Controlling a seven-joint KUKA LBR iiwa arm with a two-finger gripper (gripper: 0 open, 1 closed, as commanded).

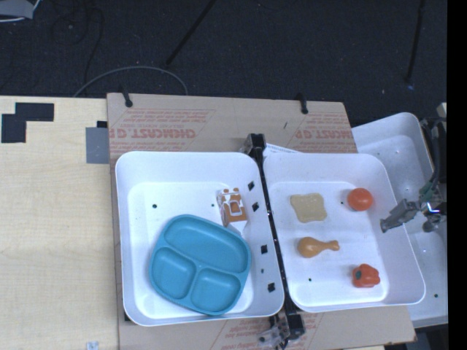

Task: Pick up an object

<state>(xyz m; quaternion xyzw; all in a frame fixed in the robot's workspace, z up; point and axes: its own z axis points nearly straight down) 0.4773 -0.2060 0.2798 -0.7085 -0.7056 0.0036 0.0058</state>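
**Meanwhile, Hand Hung at Right Bin's Edge**

Over at the right rim of the right bin [419, 268], the hand [400, 216] hovered holding nothing; whether it was wide or narrow could not be told. Inside that bin lay a tomato [359, 199], a beige slice [309, 208], a drumstick [316, 247] and a red pepper [365, 275]. The left bin [135, 195] held a blue divided plate [199, 264] and a small orange-and-white box [232, 206].
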